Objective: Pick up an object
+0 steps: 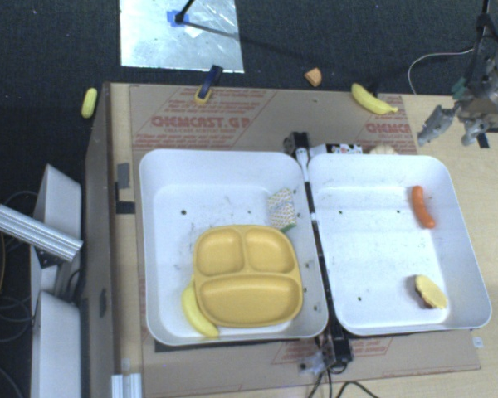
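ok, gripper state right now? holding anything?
Gripper: up over the bench's far right corner, outside both bins; open or shut cannot be told, nothing seen in it.

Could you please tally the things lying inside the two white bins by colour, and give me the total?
Yellow: 3 (divided plastic plate, banana beside it, small yellow-brown piece in the right bin)
Orange: 1 (carrot-shaped stick in the right bin)
Pale speckled: 1 (small crumpled piece in the left bin)
Total: 5

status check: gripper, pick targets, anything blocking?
Gripper above bench's far right corner, outside the bins, holding nothing. Right bin: orange carrot, yellow piece, both untouched. Nothing blocking them.
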`<state>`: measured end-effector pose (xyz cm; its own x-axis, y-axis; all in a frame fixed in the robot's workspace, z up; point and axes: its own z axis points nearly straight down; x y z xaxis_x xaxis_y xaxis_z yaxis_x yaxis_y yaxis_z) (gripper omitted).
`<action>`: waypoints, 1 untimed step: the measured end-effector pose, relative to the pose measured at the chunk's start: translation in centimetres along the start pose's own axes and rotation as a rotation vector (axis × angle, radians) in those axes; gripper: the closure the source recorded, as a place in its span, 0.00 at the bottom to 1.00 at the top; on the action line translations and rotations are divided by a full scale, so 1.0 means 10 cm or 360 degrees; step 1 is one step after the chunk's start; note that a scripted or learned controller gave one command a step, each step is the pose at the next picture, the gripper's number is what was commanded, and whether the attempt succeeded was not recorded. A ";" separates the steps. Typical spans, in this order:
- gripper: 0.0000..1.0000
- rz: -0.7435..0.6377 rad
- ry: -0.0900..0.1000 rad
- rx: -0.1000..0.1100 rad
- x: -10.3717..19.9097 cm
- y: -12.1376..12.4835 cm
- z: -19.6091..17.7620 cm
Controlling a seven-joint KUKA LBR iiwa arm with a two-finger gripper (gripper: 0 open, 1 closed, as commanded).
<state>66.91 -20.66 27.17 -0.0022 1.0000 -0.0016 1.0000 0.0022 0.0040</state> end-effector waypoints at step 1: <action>0.00 0.0000 0.0000 0.0000 0.00 0.00 0.00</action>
<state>66.91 -20.66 27.17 -0.0022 1.0000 -0.0016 1.0000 0.0022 0.0040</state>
